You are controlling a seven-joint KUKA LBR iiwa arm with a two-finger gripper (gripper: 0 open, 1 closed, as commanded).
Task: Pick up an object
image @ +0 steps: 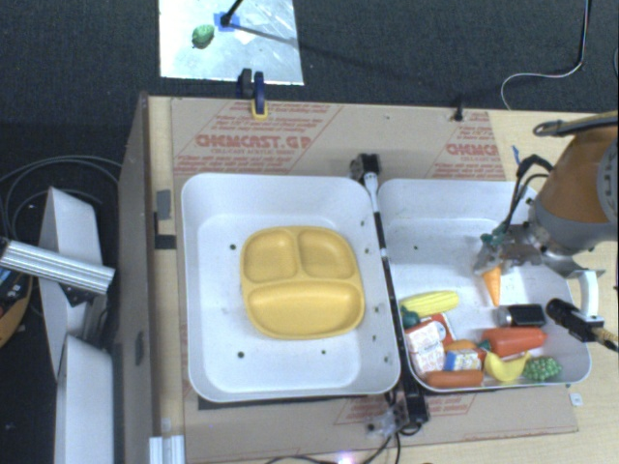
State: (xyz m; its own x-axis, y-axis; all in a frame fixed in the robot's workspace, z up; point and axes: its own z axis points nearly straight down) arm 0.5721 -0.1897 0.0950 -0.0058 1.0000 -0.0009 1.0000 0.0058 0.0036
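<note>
2 white bins side by side on the counter (319, 124). Left bin (208, 288) carrying a yellow divided plate (300, 281). Right bin (435, 211) crowded along its near edge with toy food: corn (429, 303), red carton (427, 339), tomato-red pepper (515, 339), banana (503, 366), green grapes (545, 366). End effector (495, 259) low in right bin, small orange carrot (492, 284) pinched between fingers.

yellow divided plate (301, 281), left bin (208, 259)
</note>
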